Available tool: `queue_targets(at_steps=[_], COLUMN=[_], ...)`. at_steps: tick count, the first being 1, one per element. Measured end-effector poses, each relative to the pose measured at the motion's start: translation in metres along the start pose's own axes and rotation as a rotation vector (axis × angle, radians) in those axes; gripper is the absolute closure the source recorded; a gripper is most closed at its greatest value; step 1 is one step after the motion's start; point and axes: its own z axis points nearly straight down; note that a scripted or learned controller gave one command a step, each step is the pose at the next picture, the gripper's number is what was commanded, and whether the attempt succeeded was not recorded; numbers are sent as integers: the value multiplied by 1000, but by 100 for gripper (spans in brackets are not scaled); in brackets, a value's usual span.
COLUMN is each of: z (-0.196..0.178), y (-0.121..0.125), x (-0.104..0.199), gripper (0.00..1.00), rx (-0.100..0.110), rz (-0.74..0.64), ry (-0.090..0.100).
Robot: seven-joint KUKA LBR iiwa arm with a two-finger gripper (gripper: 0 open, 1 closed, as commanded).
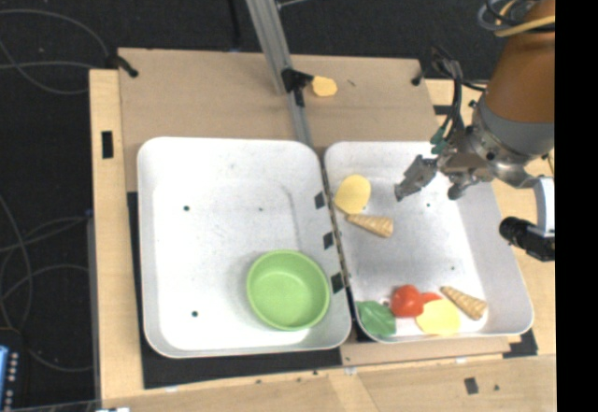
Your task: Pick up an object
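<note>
While hovering over the right bin [486,242], end effector [432,184] spread open, nothing between fingers. Candidate objects all in that bin: yellow round piece [353,192] at upper left, just left of the end effector, touching a tan cone [371,225] below it. Cluster along the near edge: green piece [376,317], red piece [407,300], yellow piece [439,318], second tan cone [464,302]. Left bin [187,186] with green bowl [288,289] near its front right corner. Small yellow item [324,86] on tabletop [206,92] behind bins, by a metal post [266,18].
</note>
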Motion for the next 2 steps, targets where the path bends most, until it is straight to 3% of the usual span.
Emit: queue_targets(at_steps=[1, 2], z=[0, 56], y=[0, -10], x=[0, -1], gripper=[0, 0], rx=[-1, 5], rz=[1, 5], ry=[0, -3])
